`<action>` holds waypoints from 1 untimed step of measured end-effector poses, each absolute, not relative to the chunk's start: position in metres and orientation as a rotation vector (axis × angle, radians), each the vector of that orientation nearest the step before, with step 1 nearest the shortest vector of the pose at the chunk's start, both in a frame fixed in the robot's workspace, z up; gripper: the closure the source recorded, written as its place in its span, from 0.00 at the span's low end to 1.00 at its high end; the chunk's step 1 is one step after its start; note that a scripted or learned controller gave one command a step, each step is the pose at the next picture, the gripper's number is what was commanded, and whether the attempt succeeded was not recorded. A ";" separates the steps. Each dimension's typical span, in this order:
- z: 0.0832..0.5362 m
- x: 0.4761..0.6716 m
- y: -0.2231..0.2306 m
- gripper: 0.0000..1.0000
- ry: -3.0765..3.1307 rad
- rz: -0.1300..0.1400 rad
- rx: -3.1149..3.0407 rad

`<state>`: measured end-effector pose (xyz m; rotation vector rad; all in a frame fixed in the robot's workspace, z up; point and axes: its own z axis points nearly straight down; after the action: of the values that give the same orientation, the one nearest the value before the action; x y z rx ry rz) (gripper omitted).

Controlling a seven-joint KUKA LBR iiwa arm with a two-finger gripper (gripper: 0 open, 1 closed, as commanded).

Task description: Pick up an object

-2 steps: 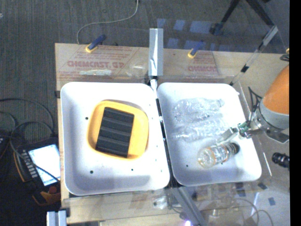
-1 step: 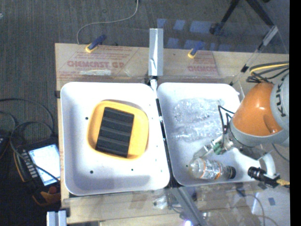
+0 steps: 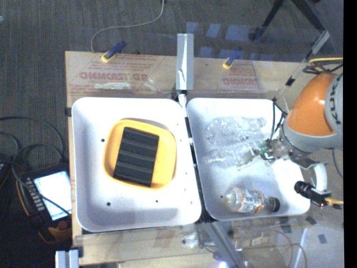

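Two shallow white bins sit side by side on the bench. The left bin [image 3: 83, 166] carries a yellow dish [image 3: 167, 149] near its middle, and a black ribbed block [image 3: 136, 156] lies on top of that dish, turned a little off square to the bin's walls.

The right bin [image 3: 290, 202] carries two things. A crumpled clear plastic bottle [image 3: 231, 138] lies across its far half, stretching from near the left wall toward the right wall (its outline is hard to follow against the white floor). A second bottle [image 3: 251, 200], clear with an orange label and a dark cap, lies on its side close to the near edge, cap toward the near right corner. The two bottles are apart, with bare bin floor between them.

The arm [image 3: 315, 113] comes in over the right edge of the right bin, its orange band above the wrist. The gripper [image 3: 268, 148] is low at the right end of the crumpled bottle, just beside or touching it; which of the two cannot be told. How far its jaws stand apart cannot be told either, since the wrist hides them, and nothing can be seen held between them.
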<state>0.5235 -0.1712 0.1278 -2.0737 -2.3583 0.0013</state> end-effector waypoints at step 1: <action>0.091 0.594 -0.182 0.00 -2.134 -0.006 -2.316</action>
<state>0.5937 -0.1823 0.0907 -2.3160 -2.1341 -0.0063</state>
